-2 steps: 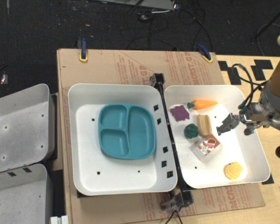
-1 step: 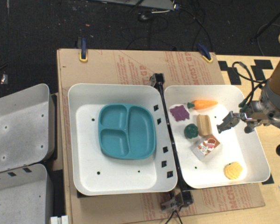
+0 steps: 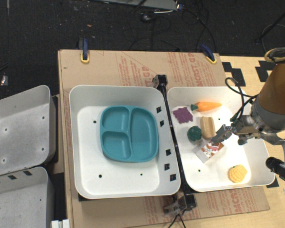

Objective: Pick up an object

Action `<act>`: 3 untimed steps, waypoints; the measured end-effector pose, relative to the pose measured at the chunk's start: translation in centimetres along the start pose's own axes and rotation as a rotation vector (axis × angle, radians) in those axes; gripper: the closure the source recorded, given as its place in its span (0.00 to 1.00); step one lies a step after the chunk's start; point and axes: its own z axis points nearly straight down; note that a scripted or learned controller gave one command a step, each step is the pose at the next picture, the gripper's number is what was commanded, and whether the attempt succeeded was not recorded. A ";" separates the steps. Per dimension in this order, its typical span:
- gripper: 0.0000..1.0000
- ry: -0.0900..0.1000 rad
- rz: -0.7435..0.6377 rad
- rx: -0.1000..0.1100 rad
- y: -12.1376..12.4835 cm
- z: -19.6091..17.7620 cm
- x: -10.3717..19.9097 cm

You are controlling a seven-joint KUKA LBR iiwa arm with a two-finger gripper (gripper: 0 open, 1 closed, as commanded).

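Where claw [image 3: 222,135] hovers, packet [image 3: 211,150] beneath, floor beside.

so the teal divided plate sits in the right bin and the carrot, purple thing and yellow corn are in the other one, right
Not quite: the camera view shows the teal divided plate in the left bin, not the right. The carrot, purple thing and yellow corn are in the other one, the right bin, as you said.

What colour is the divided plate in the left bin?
Teal, or blue-green: the divided plate shows plainly in the camera view.
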 end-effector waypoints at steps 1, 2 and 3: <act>0.00 0.001 0.000 0.000 -0.2 6.4 0.5; 0.00 0.000 0.001 -0.001 -0.9 10.9 0.4; 1.00 -0.001 0.002 -0.006 -0.7 9.6 0.3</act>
